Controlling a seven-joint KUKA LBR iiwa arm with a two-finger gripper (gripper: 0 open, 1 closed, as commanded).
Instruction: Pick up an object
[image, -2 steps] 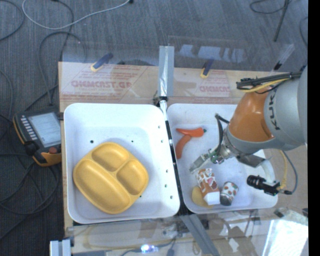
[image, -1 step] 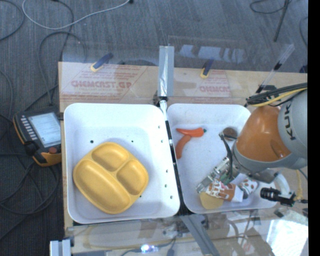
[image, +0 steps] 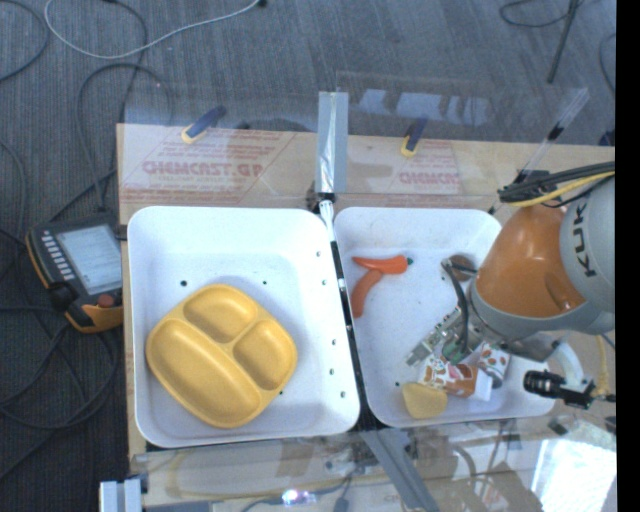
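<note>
We judge the approach step in hand: the arm (image: 545, 270) hangs low over the right bin (image: 420, 225), its gripper (image: 450, 345) among a small clutter, a printed packet (image: 450, 376) just beside it. We cannot tell the gripper's state. The next move calls for a confirmed grasp, then a lift. The packet looks small, flat and crumpled.

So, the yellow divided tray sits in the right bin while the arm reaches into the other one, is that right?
Not quite: the camera view shows the yellow tray in the left bin, not the right. The arm reaches into the other one, the right bin, which also holds an orange tool.
</note>
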